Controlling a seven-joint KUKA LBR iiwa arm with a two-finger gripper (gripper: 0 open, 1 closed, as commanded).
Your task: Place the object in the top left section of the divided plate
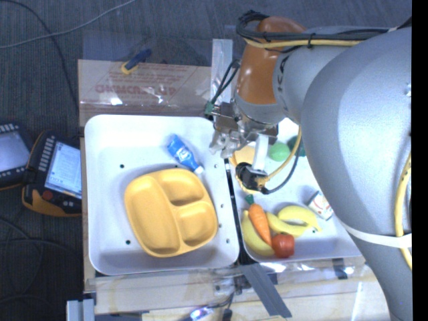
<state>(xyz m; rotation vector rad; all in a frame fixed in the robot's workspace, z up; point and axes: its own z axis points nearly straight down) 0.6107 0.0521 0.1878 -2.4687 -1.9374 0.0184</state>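
Observation:
The yellow divided plate (171,210) lies in the left bin (107,179), with one long section on its left and two smaller ones on its right. A small blue bottle (182,152) lies flat just beyond the plate's far edge, apart from it. My gripper (226,144) hangs over the wall between the two bins, a short way right of the blue bottle. I see nothing held in it from this angle. The grey arm with its orange band (257,72) covers much of the right bin.
In the right bin (321,246) lie a carrot (259,224), bananas (294,217), a red fruit (283,245), a green ball (279,152) and a small white container (320,205). A clear plastic bag (144,82) lies behind the left bin. A tablet (61,169) rests at the far left.

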